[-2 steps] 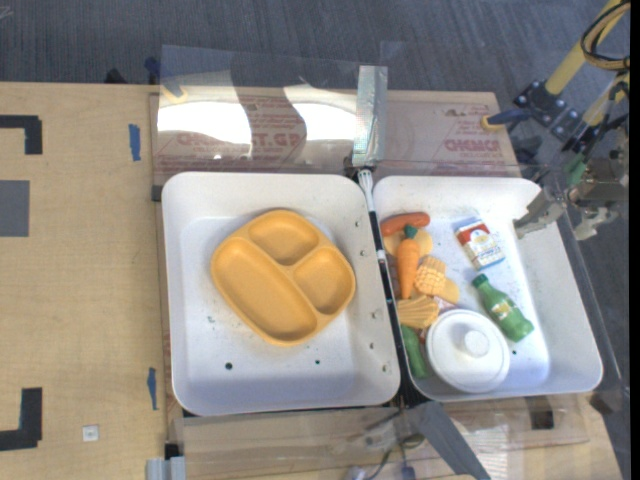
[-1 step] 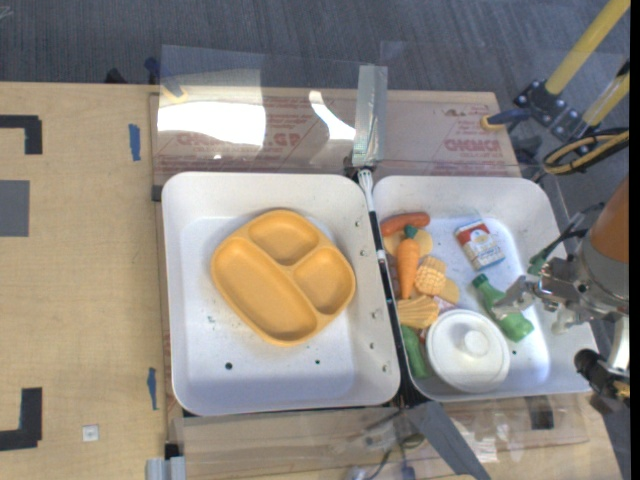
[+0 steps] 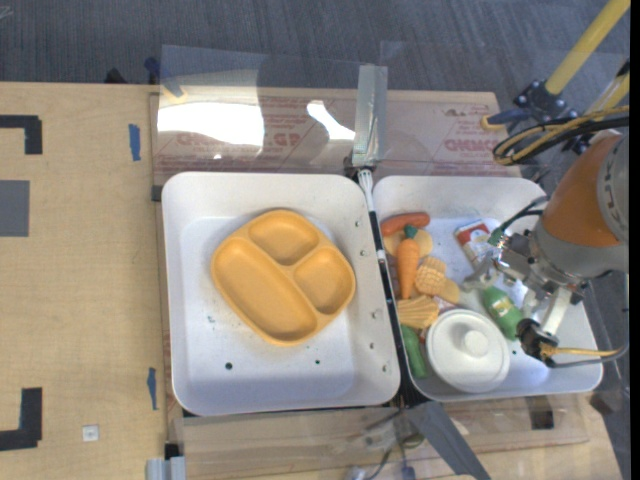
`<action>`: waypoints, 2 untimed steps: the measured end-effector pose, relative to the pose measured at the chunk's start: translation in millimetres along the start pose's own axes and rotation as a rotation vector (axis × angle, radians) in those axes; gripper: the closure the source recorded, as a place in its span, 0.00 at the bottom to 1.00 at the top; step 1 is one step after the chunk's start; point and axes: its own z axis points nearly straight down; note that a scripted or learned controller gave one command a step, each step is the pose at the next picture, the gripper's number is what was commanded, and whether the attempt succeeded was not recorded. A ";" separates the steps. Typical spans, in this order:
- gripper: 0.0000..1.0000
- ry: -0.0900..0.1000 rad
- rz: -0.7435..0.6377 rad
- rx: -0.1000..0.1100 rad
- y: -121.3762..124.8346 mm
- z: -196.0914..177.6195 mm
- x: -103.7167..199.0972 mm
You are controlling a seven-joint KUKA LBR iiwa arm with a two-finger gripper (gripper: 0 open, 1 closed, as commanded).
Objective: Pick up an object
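Note:
The right bin (image 3: 585, 373) holds a pile of toy food. An orange carrot (image 3: 408, 261) lies beside a red sausage (image 3: 404, 223), with yellow corn pieces (image 3: 432, 280) below them. A white round bowl (image 3: 467, 347) sits at the front. A green bottle-like piece (image 3: 503, 312) lies to the bowl's right, and a red and white packet (image 3: 472, 238) lies further back. My gripper (image 3: 497, 268) is low in this bin, between the packet and the green piece, reaching in from the right. Nothing visibly hangs from it.
The left bin (image 3: 190, 298) holds an orange divided plate (image 3: 283, 274). A clear plastic wall (image 3: 300, 128) stands behind both bins. Yellow and black cables (image 3: 545, 133) hang at the back right. A dark green piece (image 3: 413, 353) lies against the divider between the bins.

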 end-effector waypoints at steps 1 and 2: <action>1.00 0.000 0.001 -0.003 1.7 -9.5 -0.3; 1.00 0.002 -0.025 -0.001 -49.6 -186.3 54.5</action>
